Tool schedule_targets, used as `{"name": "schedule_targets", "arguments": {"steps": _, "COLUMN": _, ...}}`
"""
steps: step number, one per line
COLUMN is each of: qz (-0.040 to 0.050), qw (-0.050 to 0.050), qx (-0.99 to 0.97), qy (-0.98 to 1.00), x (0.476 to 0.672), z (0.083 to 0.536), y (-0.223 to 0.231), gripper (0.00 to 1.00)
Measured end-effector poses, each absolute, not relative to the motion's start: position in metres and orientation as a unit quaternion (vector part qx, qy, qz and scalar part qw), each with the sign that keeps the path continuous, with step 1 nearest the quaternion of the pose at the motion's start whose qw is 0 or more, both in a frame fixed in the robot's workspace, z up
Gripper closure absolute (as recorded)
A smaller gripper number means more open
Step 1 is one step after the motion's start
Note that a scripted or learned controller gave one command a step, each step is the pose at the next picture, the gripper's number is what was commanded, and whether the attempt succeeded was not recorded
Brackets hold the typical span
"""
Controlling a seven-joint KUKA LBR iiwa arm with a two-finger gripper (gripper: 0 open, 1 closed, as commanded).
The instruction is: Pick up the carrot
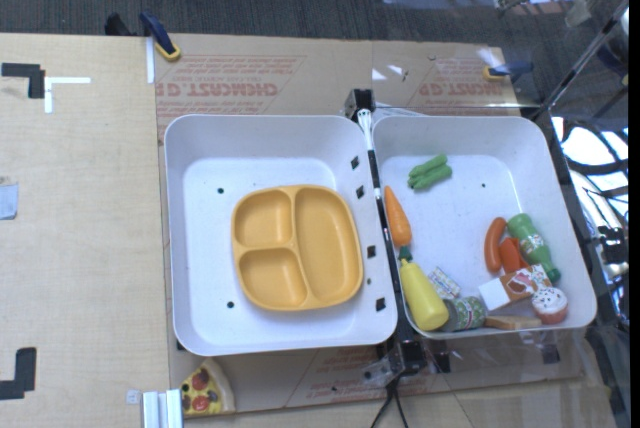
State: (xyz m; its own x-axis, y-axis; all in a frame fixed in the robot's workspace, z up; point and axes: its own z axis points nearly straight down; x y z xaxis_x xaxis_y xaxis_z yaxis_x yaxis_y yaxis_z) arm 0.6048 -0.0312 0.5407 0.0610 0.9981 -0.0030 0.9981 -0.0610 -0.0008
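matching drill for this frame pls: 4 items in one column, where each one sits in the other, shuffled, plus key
Items
1. carrot
2. yellow plate
3. green pea pod
4. yellow bottle

Places
A. middle of the left bin
B. upper part of the right bin
C. against the right bin's left wall, midway up
D. right bin's lower left corner

Pairs: 1-C, 2-A, 3-B, 4-D

Red lettering is seen printed upside down on the cardboard sheet beneath the two bins; it cannot be read with certainty. A label is carried by the green bottle, but its print is too small to be read.
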Motion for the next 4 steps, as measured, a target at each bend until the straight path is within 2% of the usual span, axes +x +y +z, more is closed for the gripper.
{"name": "schedule_targets", "arguments": {"steps": 1, "qz": -0.0017, "qw": 0.0, "qx": 0.781, "qy": 0.625, "x": 0.66, "z": 0.539, "y": -0.092, "gripper": 0.0}}
{"name": "schedule_targets", "arguments": {"steps": 2, "qz": -0.002, "qw": 0.0, "qx": 0.854, "qy": 0.52, "x": 0.66, "z": 0.539, "y": -0.1, "gripper": 0.0}}
{"name": "schedule_targets", "arguments": {"steps": 3, "qz": -0.0028, "qw": 0.0, "qx": 0.932, "qy": 0.362, "x": 0.66, "z": 0.539, "y": -0.068, "gripper": 0.0}}
{"name": "schedule_targets", "arguments": {"steps": 4, "qz": -0.0042, "qw": 0.0, "qx": 0.931, "qy": 0.364, "x": 0.662, "z": 0.545, "y": -0.067, "gripper": 1.0}}
